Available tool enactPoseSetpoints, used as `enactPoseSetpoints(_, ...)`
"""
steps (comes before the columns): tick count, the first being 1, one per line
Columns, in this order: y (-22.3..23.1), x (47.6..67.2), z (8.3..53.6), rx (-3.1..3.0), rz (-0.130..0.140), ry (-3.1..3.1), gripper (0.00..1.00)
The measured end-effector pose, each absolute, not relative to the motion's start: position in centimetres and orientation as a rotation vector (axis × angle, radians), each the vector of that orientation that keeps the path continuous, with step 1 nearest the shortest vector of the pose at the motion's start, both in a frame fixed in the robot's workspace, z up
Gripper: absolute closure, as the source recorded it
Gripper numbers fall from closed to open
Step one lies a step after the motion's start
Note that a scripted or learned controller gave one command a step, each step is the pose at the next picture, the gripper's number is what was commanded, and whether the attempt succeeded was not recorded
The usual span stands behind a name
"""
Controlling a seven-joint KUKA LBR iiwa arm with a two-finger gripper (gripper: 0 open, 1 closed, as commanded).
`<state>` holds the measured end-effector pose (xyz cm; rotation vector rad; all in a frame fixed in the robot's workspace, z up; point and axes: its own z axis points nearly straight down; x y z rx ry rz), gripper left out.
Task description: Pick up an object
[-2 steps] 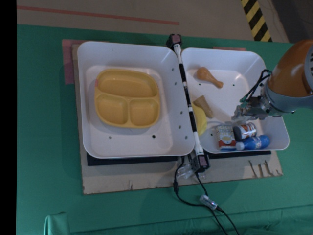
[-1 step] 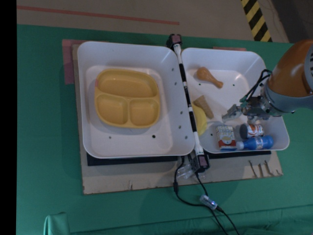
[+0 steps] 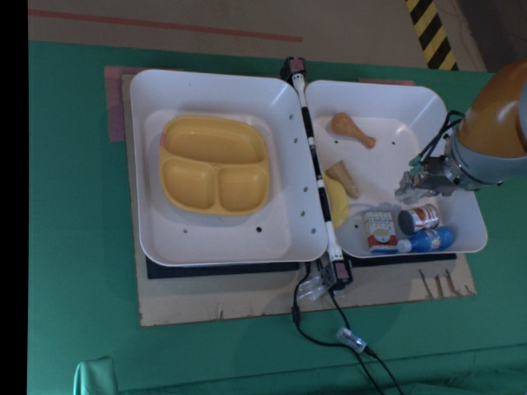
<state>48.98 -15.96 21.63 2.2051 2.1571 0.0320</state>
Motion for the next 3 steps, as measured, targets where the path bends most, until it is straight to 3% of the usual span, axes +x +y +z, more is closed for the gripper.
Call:
enactPoseSetpoints(1,-15.9,49.0,21.6,2.205,0.032,2.158,0.00)
enactPoseSetpoints(2,-12.5,48.0,18.8,2.212,0.013,2.190,0.00)
enactPoseSetpoints(3,-12.8,48.3,20.2,2.211,0.023,2.171,1.00)
